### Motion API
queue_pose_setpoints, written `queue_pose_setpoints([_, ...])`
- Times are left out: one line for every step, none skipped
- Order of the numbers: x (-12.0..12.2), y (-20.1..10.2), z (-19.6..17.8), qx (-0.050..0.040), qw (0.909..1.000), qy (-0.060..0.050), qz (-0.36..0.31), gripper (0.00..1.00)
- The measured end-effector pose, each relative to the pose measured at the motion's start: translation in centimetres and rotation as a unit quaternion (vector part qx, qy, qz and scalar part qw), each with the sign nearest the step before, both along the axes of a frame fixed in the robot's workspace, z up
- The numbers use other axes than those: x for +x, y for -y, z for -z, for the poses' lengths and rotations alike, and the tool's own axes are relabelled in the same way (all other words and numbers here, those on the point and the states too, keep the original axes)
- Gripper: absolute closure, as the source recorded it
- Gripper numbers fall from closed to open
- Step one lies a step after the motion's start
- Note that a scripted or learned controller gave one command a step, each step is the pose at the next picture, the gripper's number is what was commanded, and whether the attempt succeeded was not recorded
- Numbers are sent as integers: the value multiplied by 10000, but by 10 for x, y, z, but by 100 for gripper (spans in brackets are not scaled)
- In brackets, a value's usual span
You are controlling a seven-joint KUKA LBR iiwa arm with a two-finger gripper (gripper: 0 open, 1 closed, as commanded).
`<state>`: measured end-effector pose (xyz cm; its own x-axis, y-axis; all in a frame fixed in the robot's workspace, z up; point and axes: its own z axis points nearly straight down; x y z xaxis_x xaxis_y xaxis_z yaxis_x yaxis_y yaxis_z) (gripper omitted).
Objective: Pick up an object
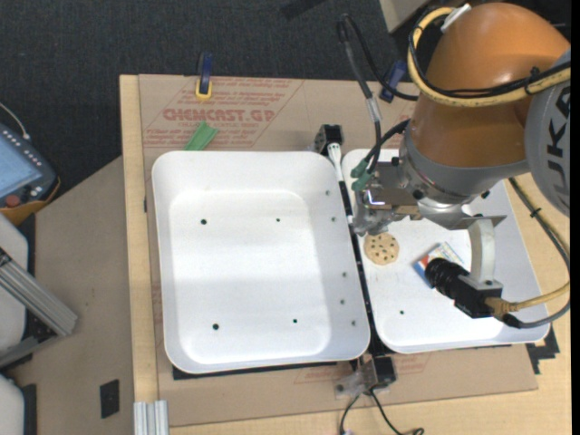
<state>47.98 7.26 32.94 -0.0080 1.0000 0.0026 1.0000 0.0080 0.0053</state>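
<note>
Starting at the near edge: cardboard sheet (245, 111), brown with red print, underlying both bins. Item, left bin (245, 279): white, shallow, nothing loose on its floor (a few small dark dots, apparently part of the bin). Item, right bin (426, 320): white, touching the left bin along their shared wall, holding two loose pieces. First piece, a round tan disc (381, 249) with dark specks, cookie-like, lying flat near the shared wall. Second piece, a small red-and-blue object (424, 263), just beside the disc on the side away from the wall; its kind is too small to tell. Item, gripper (372, 223): poised directly above the disc's far edge, close over it; whether it is open or closed cannot be told, and nothing is seen held. Item, arm (489, 71): orange-banded, looming over the right bin. Farthest: a green strip (201, 136) and a blue-and-yellow clamp (205, 82) on the cardboard. Step in hand, by judgement: the approach, with the disc as likely target. The next move calls for centring over the disc, descending and closing, keeping off the bin wall.
</note>
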Motion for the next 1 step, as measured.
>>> queue_pose_setpoints([-1, -40, 10, -11, 10000, -38, 20, 100])
